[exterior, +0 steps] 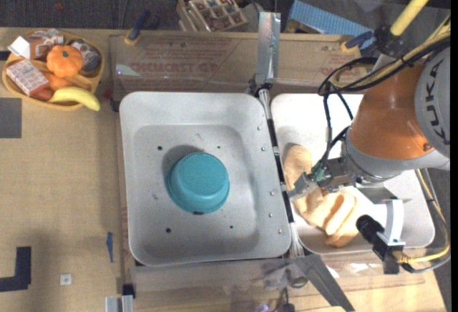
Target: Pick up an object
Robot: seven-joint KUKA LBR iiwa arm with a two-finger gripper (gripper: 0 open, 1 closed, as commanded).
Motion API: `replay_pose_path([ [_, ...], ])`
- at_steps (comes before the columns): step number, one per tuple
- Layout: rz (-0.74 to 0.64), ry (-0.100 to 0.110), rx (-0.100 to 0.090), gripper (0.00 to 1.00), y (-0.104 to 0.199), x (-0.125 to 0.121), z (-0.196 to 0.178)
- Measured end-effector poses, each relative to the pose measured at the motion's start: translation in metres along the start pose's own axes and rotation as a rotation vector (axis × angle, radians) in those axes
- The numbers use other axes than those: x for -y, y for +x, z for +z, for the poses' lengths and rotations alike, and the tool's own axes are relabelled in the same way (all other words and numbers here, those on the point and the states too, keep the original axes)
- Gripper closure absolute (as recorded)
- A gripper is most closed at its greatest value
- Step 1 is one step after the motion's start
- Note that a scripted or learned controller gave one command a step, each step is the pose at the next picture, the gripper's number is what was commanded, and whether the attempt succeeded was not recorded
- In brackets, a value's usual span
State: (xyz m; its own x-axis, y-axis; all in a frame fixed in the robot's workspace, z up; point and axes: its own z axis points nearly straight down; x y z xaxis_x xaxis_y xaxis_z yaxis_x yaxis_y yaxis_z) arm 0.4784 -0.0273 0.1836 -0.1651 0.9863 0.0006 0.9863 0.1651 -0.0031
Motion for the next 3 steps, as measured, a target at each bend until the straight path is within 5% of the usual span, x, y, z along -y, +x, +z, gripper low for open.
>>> replay_pose_path([
  [1, -0.188, 0.000, 0.000, 0.00, -0.028, 0.005, -0.002],
  [2, -0.222, -0.010, 0.002, 0.00, -0.082, -0.021, 0.094],
  [3, -0.273, -0.002, 0.000, 0.00, -0.081, 0.001, -0.006],
])
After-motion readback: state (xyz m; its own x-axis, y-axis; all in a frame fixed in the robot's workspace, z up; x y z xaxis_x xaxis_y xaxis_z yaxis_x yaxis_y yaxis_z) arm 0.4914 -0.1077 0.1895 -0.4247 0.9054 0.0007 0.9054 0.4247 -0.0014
